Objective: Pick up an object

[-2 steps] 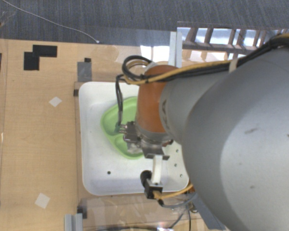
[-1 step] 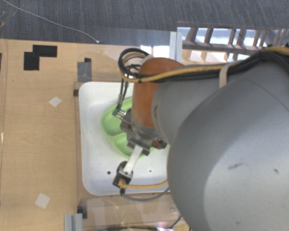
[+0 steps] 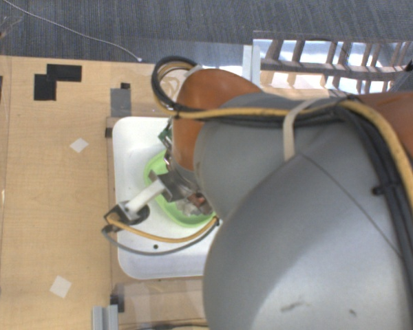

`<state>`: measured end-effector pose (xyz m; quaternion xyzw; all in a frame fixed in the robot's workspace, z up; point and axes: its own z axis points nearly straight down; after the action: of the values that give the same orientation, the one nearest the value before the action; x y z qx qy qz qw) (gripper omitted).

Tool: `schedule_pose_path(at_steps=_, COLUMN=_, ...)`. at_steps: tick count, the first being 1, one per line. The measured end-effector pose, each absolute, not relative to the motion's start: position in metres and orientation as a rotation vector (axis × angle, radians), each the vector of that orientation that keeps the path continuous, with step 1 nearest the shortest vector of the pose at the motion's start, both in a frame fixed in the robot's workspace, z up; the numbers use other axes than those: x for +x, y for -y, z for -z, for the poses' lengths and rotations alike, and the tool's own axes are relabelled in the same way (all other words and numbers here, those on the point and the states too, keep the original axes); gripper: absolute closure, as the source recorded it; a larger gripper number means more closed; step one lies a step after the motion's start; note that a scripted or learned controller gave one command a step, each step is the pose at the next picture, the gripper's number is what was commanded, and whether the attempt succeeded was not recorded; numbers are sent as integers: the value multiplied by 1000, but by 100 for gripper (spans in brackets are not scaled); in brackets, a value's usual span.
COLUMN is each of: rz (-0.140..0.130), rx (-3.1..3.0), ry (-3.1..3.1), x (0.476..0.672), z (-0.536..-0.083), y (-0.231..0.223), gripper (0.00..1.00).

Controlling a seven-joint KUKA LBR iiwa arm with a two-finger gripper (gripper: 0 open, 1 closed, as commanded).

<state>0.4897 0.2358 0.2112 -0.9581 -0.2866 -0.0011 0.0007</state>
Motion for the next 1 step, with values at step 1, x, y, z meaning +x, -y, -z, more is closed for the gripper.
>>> schedule_pose_path(at_steps=1, rz=2, rx=-3123, ry=318, x=496, z=-201, y=-235, gripper=100)
